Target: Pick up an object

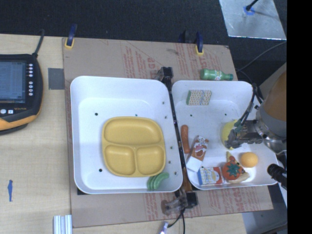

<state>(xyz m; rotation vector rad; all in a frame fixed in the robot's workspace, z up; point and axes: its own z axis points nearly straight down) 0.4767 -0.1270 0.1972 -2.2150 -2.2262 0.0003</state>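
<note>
Gripper low in the right bin, its spread unclear.
It touches a smooth yellow object near the right wall.

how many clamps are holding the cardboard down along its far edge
2: one blue clamp at the far left corner of the cardboard, another blue clamp near the far right. None seem hidden.

Gripper low over yellow object at three o'clock in right bin, yellow divided plate in left bin
</note>
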